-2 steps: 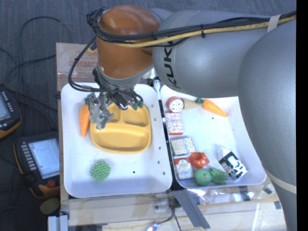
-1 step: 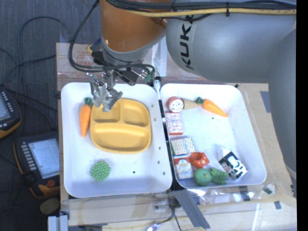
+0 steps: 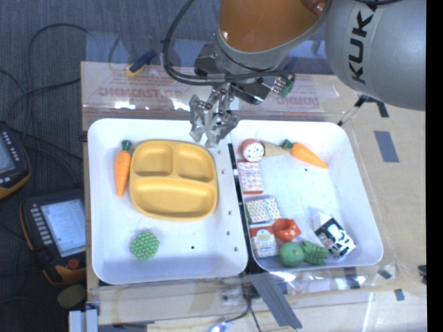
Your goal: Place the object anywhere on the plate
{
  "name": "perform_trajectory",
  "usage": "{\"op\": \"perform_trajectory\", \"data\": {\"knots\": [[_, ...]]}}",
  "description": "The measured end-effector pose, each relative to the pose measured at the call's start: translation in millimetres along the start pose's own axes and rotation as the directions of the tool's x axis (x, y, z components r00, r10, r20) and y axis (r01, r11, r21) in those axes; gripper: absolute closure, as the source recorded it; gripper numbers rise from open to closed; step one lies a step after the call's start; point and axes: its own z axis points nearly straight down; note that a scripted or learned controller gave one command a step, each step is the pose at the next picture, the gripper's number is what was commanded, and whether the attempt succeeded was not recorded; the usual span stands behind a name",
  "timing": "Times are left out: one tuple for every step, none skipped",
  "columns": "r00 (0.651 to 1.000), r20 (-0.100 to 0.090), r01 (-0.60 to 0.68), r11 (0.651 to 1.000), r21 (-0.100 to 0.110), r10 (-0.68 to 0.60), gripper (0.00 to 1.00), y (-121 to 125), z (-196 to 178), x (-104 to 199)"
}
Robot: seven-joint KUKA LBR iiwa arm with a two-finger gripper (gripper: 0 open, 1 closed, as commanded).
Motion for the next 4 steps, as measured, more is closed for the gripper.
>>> {"op": "perform_trajectory", "data": {"knots": [[0.911,0.001,0.413,0.911,-0.004,-0.413,1.0,26,53,-16],[0.91,0.002,0.414,0.91,-0.004,-0.414,0.0,26,53,-16],[0.886,0.004,0.464,0.886,0.0,-0.464,0.0,-51,-128,-47],[0.887,0.011,0.462,0.887,0.0,-0.462,1.0,-52,-137,-47]]}}
